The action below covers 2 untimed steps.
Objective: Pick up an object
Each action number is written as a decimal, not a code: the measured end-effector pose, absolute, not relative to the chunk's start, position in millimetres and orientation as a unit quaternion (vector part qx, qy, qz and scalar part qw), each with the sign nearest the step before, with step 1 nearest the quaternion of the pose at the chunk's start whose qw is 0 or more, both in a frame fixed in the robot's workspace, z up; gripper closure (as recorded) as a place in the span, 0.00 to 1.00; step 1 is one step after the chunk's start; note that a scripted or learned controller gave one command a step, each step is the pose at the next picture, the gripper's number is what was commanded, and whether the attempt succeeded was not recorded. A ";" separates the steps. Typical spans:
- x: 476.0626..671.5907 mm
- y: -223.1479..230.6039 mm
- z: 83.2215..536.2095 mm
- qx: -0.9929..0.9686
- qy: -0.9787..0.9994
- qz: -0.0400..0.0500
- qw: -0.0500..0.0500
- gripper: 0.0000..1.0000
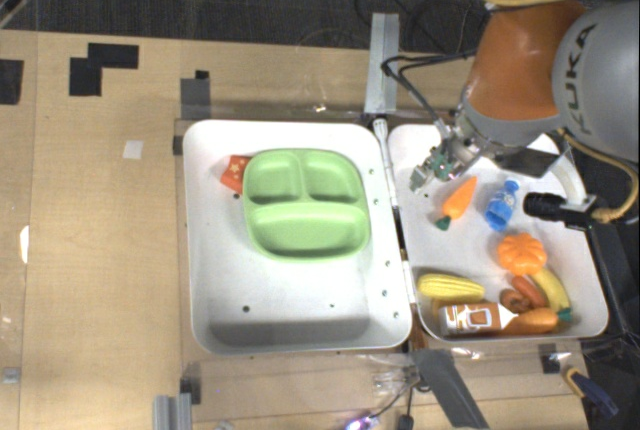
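Orange plastic toy carrot (458, 198), probably light, stiff and slippery, is lying upper centre-right in the right white bin (597, 318), just beside the gripper (432, 168), whose opening I cannot tell; mid-body grasp looks safest.

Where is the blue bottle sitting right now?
The small blue bottle lies in the right bin, toward its upper right, between the toy carrot and the orange pumpkin.

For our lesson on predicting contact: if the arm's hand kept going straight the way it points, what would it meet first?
The hand points down into the right bin. Its bare white floor looks first; the carrot lies just beside that line, though depth is unclear.
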<state>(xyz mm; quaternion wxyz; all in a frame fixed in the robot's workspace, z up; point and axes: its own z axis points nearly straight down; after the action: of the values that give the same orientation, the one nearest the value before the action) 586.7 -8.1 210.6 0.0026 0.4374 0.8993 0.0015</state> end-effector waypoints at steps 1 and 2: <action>616.2 -46.1 209.5 0.485 0.874 0.001 0.003 1.00; 529.1 -91.7 119.0 0.550 0.835 0.001 0.001 1.00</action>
<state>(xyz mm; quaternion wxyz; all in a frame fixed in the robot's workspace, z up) 529.1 -91.7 119.0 0.0009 0.5505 0.8349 0.0008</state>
